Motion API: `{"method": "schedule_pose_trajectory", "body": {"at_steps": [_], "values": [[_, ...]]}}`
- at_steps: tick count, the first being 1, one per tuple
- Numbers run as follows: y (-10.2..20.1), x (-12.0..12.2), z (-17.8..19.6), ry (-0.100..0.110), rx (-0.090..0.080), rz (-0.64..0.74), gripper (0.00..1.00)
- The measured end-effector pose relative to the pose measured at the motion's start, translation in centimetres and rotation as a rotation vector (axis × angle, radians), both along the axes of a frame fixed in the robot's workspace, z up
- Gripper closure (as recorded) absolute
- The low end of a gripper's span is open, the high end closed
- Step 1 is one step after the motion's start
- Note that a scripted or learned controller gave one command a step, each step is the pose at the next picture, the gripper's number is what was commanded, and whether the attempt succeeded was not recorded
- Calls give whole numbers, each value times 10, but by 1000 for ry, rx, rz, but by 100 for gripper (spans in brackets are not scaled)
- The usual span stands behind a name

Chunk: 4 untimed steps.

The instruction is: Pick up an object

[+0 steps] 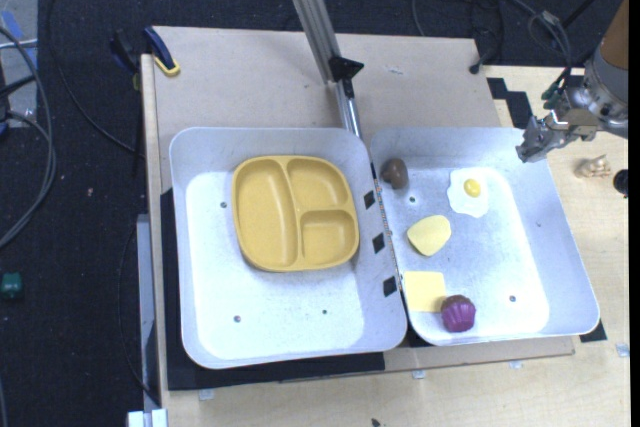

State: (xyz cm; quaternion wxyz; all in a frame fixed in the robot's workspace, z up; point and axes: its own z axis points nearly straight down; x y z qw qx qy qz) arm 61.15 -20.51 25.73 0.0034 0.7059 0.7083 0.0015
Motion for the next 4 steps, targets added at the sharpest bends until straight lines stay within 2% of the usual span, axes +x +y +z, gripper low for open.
{"method": "schedule_pose_trajectory", "body": {"at_steps": [1, 4], "values": [[51, -6, -9, 8, 4, 3, 100], [208, -59, -42, 10, 4, 4, 100]]}}
